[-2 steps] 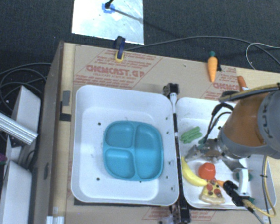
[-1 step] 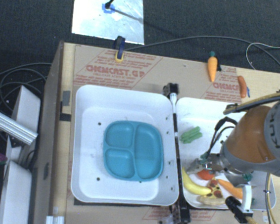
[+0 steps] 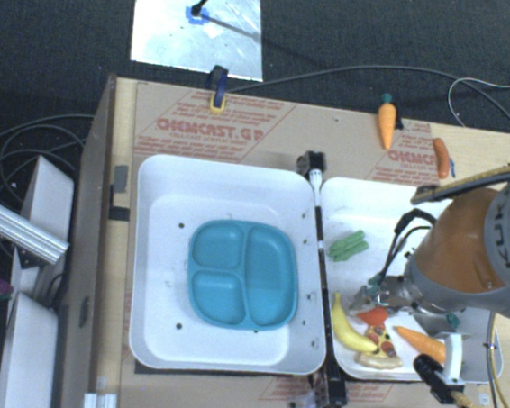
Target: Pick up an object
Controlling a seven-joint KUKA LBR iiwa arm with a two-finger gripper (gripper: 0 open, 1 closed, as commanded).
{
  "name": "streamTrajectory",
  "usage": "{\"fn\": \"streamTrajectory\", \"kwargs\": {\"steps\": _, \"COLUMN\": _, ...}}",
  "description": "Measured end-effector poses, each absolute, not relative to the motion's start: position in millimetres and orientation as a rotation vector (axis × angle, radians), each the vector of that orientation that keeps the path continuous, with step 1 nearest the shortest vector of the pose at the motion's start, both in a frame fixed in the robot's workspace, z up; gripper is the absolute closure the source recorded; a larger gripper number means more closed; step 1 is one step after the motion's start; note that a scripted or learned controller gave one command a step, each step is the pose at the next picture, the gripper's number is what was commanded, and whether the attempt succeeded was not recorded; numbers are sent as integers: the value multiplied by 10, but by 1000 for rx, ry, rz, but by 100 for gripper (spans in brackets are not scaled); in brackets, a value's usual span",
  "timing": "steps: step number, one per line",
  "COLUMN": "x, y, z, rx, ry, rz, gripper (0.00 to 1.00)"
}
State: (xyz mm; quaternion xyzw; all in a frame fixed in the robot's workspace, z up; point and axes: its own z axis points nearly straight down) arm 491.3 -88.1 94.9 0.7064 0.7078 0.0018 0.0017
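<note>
My gripper (image 3: 373, 302) reaches down into the right bin (image 3: 363, 210), just above a small red object (image 3: 373, 317). A yellow banana (image 3: 350, 329) lies to its lower left, by the bin's near left corner. An orange carrot (image 3: 420, 340) lies to the right of the red object, and a pale pizza-like slice (image 3: 384, 355) sits at the bin's front rim. A green bean pod (image 3: 347, 245) rests further back in the same bin. The arm's grey and orange wrist (image 3: 467, 253) covers the bin's right part.
The left bin (image 3: 169, 199) holds a blue divided plate (image 3: 243, 272). Two toy carrots (image 3: 387, 122) (image 3: 441, 157) lie on the cardboard behind the right bin. A black divider bar (image 3: 318, 250) runs between the bins. Cables trail at the front right.
</note>
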Motion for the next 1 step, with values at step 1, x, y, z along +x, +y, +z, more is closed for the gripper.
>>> {"fn": "streamTrajectory", "kwargs": {"steps": 1, "x": 5451, "y": 11, "z": 1848, "rx": 2216, "ry": 2225, "rz": 4, "gripper": 100}}
